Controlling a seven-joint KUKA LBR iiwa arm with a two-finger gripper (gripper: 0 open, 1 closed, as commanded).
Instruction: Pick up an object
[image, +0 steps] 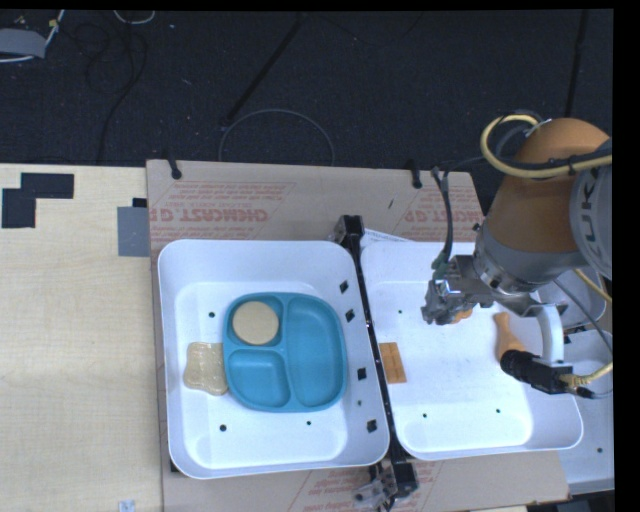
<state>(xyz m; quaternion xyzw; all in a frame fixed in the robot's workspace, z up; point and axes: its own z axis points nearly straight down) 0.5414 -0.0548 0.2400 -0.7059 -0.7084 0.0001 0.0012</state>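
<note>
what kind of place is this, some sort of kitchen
Most likely a robotics lab test bench, not a kitchen: a grey and orange robot arm reaches over two shallow white plastic bins set on a printed cardboard sheet, with a cable-strewn dark floor behind.

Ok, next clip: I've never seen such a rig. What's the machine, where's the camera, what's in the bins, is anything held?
One camera looks down at a slant on a bench with two shallow white bins. The grey machine with the orange band, coming in from the picture's right, is a robot arm; its hand hangs over the right bin. The left bin holds a blue divided tray with a tan disc in one compartment, and a pale yellowish piece against the tray's left side. The right bin holds a small orange-brown flat piece by the divider and an orange thing near the hand. Nothing shows clearly as held.
</note>
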